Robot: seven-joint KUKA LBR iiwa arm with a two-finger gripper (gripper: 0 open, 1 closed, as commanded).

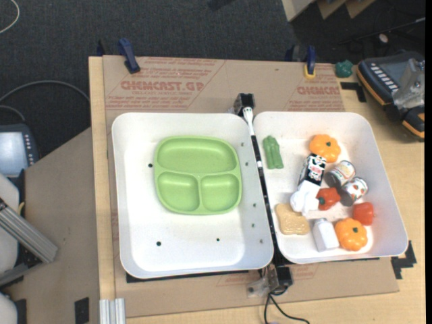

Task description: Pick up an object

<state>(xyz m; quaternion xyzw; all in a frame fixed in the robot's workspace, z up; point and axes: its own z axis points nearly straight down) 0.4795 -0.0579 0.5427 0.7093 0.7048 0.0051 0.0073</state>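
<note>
The pickable toys are sitting heaped in the right bin (385, 181), overlapping so that several are proving hard to name. Two orange pumpkins (323, 146) (352, 233) are lying at the pile's far and near ends. Two red pieces (329, 198) (363, 212), a black-and-white carton (313, 169) and a toast slice (291, 221) are crowding between them, and one green stick (273, 152) is lying apart. The left bin (128, 181) is holding one green divided plate (198, 174). Whether the pincer is spread or pressed together cannot be told.
</note>
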